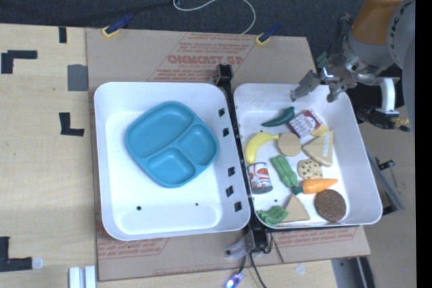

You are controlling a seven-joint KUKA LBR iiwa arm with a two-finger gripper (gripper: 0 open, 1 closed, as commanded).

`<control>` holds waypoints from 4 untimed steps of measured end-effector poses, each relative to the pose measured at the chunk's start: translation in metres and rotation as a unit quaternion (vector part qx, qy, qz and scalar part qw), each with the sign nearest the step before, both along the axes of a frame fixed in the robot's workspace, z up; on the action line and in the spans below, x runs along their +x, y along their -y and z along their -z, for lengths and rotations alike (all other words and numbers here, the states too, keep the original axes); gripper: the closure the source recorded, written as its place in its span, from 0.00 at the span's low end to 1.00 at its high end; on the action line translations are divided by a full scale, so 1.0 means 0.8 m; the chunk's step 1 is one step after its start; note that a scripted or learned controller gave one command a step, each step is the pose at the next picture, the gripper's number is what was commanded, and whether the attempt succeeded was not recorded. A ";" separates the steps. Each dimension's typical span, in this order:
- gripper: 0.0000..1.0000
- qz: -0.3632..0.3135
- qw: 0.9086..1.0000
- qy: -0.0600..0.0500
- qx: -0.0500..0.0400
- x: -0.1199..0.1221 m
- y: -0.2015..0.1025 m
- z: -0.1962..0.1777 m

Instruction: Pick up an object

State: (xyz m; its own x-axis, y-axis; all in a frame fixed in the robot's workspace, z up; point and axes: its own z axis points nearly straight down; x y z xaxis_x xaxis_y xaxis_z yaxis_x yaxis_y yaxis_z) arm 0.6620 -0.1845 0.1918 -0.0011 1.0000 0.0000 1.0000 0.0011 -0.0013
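The right bin holds several toy foods: a yellow banana, a dark green pepper, a red-labelled packet, a small can, a carrot, a brown round patty, a cookie and cheese-like wedges. My gripper hangs open above the bin's far edge, its two fingers spread apart with nothing between them. It is up and to the right of the pepper and packet.
The left bin holds a blue divided plate. Both bins rest on a cardboard sheet. A white cable loops across the dark surface behind. The grey arm with its orange band comes in from the upper right.
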 end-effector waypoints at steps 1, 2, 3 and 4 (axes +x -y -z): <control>0.00 -0.001 1.000 0.005 0.000 -0.054 -0.038 -0.161; 0.00 -0.001 1.000 0.008 -0.001 -0.136 -0.061 -0.333; 1.00 0.000 1.000 0.001 -0.001 -0.134 -0.060 -0.333; 1.00 -0.004 1.000 0.005 0.001 -0.196 -0.169 -0.429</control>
State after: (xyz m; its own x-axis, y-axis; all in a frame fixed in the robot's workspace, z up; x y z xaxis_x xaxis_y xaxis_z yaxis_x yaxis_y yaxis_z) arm 0.5051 -0.0493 0.5348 -0.0085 1.0000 0.0016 0.9999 0.0085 0.0086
